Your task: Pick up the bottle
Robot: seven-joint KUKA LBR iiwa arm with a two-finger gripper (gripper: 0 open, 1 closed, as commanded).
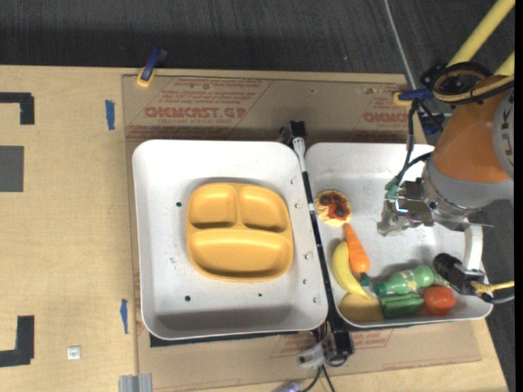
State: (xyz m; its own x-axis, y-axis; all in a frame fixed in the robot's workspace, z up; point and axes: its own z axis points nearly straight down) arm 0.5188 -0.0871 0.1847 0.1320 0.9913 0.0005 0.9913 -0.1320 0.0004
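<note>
Over the right bin [368, 166], hovering above bare floor: claw [400, 212], fingers impossible to tell. Near the front wall, lying beside carrot [357, 251] and banana [345, 272]: green bottle [404, 282].

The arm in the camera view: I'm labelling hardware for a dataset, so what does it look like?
The arm is grey with a broad orange band above the wrist. Below sits a grey metal gripper block with a small green-blue light. Black cables loop around the arm's upper part, one joined with a blue clip, and a white strap hangs beside the wrist.
</note>
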